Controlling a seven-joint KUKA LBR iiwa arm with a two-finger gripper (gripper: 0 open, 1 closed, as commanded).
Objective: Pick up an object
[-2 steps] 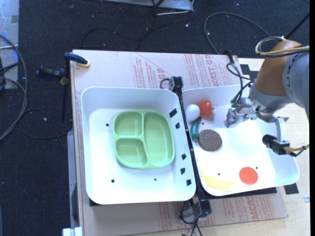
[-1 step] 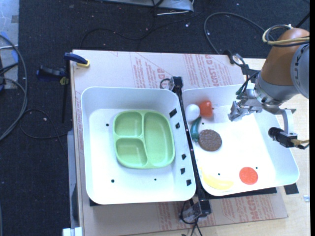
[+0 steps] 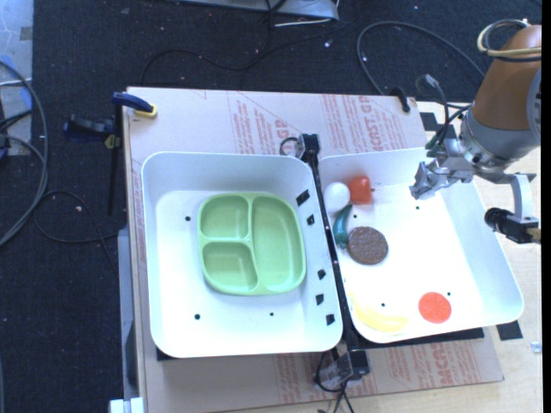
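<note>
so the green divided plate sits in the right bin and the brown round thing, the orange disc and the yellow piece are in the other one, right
Not quite: the camera view shows the green divided plate in the left bin, not the right. The brown round thing, orange disc and yellow piece lie in the right bin.

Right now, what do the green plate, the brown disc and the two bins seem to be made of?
The green plate looks like molded plastic: even pale colour, soft sheen, rounded dividers forming three compartments. The brown disc has a speckled, matte, rough-looking face; perhaps a toy cookie of plastic or foam, I cannot tell which. The bins look like thin, smooth white plastic with rounded corners.
</note>
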